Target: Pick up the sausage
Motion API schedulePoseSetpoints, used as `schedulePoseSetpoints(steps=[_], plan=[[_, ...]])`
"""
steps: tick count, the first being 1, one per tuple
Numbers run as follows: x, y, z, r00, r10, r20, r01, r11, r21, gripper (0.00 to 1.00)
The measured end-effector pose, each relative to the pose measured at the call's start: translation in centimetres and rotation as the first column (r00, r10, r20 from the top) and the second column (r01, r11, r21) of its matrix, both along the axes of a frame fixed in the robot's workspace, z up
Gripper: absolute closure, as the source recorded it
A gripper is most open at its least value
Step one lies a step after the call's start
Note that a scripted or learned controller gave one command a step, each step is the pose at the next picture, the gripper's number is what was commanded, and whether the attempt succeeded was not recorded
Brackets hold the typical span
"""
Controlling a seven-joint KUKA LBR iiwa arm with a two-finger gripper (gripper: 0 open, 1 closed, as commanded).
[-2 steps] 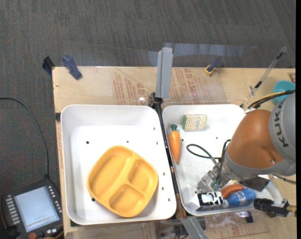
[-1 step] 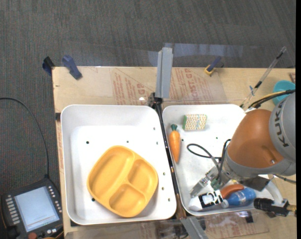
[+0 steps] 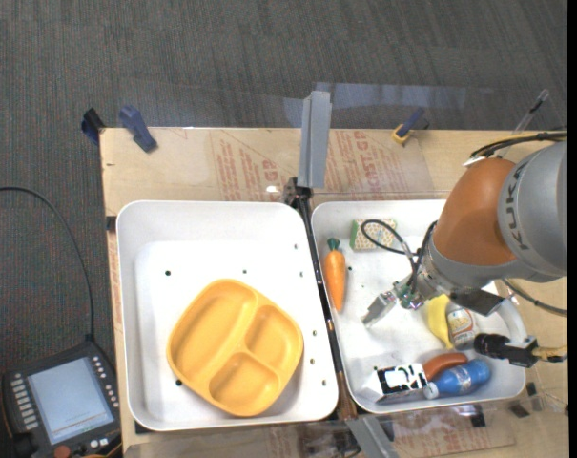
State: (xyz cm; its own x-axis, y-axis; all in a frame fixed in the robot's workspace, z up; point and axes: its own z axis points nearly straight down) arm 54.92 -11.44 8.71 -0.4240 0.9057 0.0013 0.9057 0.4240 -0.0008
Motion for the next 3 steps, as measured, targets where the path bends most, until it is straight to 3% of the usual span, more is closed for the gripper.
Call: schedulePoseSetpoints(steps=[1, 2, 3], plan=[[5.1, -5.5, 0.0, 0.966, -0.259, 0.000, 0.259, 0.966, -0.001, 0.00], [3.0, 3.2, -0.1, 0.999, -0.034, -0.003, 0.034, 0.999, 0.001, 0.00], [8.7, 0.9, 0.0, 0.947, -0.321, 0.000, 0.321, 0.947, -0.001, 0.00]])
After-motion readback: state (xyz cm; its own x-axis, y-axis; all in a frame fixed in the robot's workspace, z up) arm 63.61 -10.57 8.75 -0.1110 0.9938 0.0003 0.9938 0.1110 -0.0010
